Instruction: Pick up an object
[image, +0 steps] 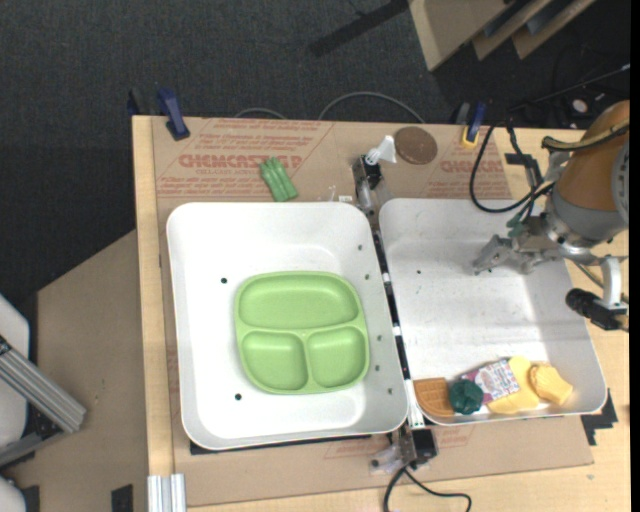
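Note:
Several small objects lie bunched against the front wall of the right bin: an orange-brown wedge, a dark green lump, a packet with a pink label and yellow pieces. My gripper hangs over the back right part of this bin, well behind the objects and apart from them. Its grey fingers are spread open and hold nothing. The arm's orange band shows at the right edge.
The left bin holds a green divided plate. Behind the bins on the cardboard lie a green clip and a brown disc. Blue clamps and black cables sit at the back edge.

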